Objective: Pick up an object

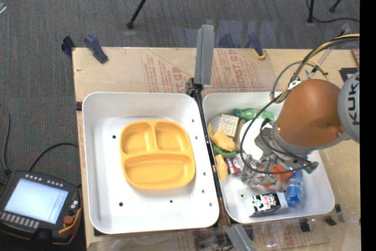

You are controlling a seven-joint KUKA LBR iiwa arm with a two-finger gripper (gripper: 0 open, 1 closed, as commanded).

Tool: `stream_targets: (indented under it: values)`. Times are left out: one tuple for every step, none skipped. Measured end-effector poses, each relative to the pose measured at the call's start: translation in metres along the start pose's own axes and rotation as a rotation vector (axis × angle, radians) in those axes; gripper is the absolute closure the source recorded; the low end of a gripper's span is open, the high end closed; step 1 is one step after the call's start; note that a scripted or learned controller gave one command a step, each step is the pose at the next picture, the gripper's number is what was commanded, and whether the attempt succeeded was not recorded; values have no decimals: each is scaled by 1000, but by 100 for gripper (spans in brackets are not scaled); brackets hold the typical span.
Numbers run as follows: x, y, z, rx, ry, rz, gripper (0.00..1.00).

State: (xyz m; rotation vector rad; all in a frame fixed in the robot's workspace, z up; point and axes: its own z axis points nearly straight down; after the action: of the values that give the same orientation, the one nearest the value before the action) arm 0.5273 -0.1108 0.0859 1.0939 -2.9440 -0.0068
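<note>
My gripper [258, 170] reaches down into the right bin [323, 200], among a pile of small objects. Its fingers are lost in the clutter, and I cannot tell if anything sits between them. Around it lie a yellow waffle-like toy [224, 140], a patterned tan packet [228, 124], a green piece [247, 113], a dark red piece [234, 165], an orange item [283, 173], a blue bottle [295, 191] and a black-and-white carton [265, 203]. The orange wrist band [308, 114] covers the bin's middle and right.
The left bin [97, 185] holds a yellow divided plate [157, 154]. A grey upright post [204, 59] stands behind the seam between the bins. A teach pendant [38, 206] lies at the lower left off the bench. Cables arc above the wrist.
</note>
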Motion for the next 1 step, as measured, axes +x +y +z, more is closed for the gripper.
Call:
stream_targets:
  values:
    - [-62, -36, -11, 3, -3, 38, 100]
